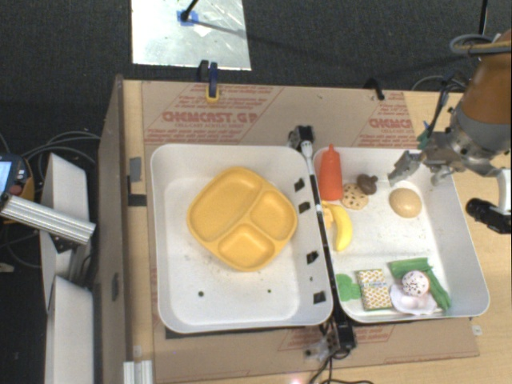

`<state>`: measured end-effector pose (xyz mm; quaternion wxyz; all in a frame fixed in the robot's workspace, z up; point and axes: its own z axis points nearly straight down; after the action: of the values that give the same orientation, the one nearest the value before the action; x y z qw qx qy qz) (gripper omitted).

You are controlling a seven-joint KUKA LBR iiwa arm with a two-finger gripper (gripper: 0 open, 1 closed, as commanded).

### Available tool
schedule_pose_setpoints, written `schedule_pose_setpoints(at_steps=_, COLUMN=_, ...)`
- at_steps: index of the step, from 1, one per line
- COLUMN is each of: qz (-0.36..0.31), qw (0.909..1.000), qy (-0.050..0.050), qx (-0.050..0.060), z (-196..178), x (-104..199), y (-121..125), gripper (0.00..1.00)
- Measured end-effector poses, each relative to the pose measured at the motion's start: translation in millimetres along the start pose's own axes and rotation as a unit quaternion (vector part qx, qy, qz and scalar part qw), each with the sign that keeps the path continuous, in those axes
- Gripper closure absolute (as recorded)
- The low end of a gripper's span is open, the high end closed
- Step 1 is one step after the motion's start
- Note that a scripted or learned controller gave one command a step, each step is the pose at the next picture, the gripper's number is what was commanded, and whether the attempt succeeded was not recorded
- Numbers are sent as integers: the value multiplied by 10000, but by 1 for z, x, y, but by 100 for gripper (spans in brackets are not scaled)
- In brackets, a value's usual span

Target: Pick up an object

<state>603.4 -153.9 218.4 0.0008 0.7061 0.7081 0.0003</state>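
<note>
The right bin (pixel 468 246) holds a red bottle (pixel 330 172), a cookie (pixel 354 196), a small brown piece (pixel 366 184), a tan egg-shaped object (pixel 406 202), a banana (pixel 342 226), a green piece (pixel 346 286), a patterned packet (pixel 373 289), and a speckled ball (pixel 415 282) on green and white wrapping. My gripper (pixel 422 166) hangs over the bin's far right part, just above the egg-shaped object. Its fingers (pixel 402 167) stand spread, with nothing between them.
The left bin (pixel 172 214) holds a yellow divided plate (pixel 242 217). A black divider strip (pixel 314 214) runs between the bins. Cardboard (pixel 240 114) lies under both bins. A clamp (pixel 210 78) sits at the far edge.
</note>
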Motion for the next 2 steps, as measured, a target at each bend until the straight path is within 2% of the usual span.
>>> schedule_pose_setpoints(at_steps=1, qz=-41, qw=10000, qy=8, qx=-13, z=34, x=61, y=50, gripper=0)
schedule_pose_setpoints(at_steps=2, qz=14, qw=10000, qy=16, qx=54, z=125, x=67, y=-25, gripper=0)
